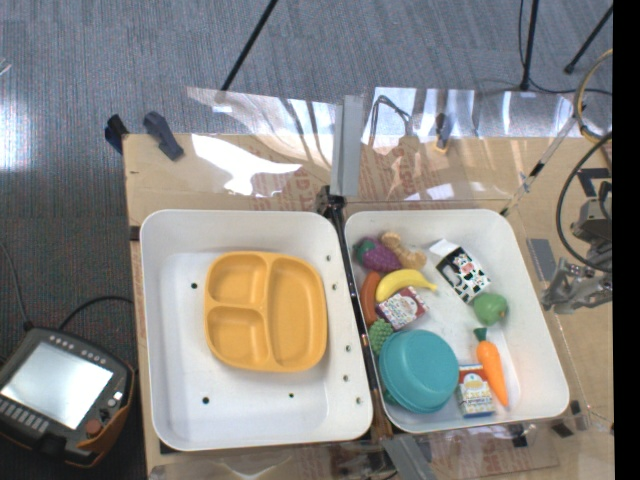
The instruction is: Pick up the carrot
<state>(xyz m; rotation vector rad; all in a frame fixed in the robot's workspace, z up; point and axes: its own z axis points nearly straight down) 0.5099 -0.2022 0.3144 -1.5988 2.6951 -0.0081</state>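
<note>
Here the carrot [491, 368] lies in the right bin [535, 298], apart from the jaws [575, 288], whose state I cannot tell.

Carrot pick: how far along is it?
Done: nothing that shows yet. The carrot lies flat in the right bin, near its right side, beside the teal bowl and just below the green apple. In hand: the gripper sits outside that bin, past its right rim, with nothing between its fingers. Left: move in over the carrot, grasp it and lift.

Orange carrot [491, 368] lies flat, apparently ungrasped.
</note>
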